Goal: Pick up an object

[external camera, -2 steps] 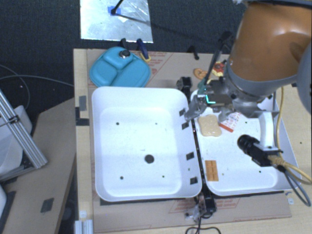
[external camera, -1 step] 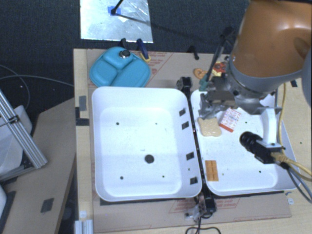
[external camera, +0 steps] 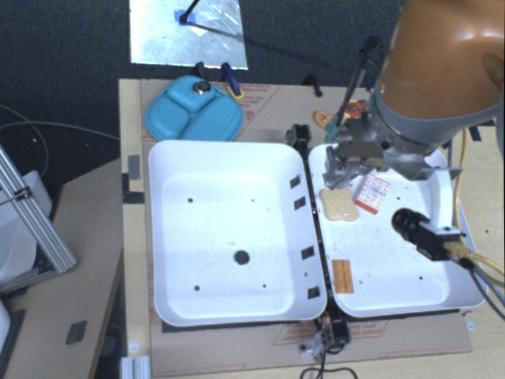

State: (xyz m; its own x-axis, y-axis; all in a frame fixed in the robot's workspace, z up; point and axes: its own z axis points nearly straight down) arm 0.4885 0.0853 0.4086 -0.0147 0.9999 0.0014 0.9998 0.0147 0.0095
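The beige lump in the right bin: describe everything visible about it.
The pale beige, soft-looking lump has a rounded, slightly irregular outline and a matte surface. It lies flat on the floor of the right white bin, near that bin's left wall, beside a red-and-white packet. The grey hand hangs just above its upper edge; whether they touch cannot be told.

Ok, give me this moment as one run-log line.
arm: over right bin | hand: low at its far-left corner, above beige piece | nearby: red-white packet, orange tag | grasp: unconfirmed
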